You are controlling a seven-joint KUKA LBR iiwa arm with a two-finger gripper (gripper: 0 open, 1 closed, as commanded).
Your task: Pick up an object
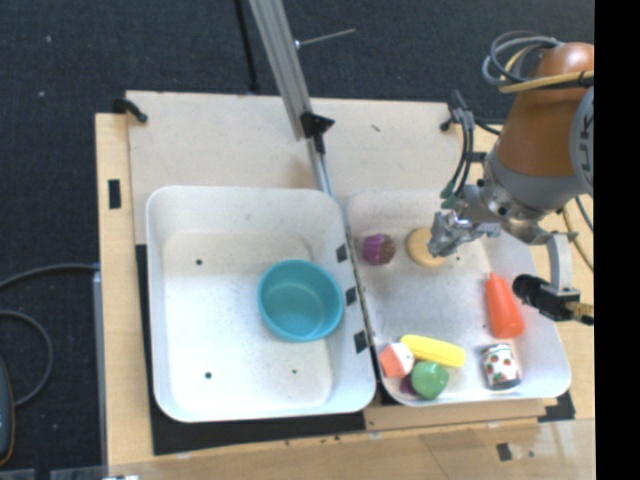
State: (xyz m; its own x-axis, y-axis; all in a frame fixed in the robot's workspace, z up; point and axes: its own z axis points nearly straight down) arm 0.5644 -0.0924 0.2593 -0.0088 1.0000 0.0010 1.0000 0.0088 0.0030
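My gripper (446, 238) hangs over the back of the right bin (455, 298), right at a tan round disc (423, 249) on the bin floor. A small purple ball (377, 249) lies left of the disc. An orange carrot-like piece (503, 305) rests by the right wall. Along the front edge sit a yellow banana-shaped piece (433, 350), a green round piece (429, 379), a red and white block (396, 359) and a small printed can (500, 365). A blue bowl (299, 300) stands in the left bin (200, 298).
A slanted metal pole (290, 78) rises from behind the bins' shared wall. The grey arm with its orange band (545, 118) comes in from the right above the right bin's back corner. Cables loop near the arm's wrist.
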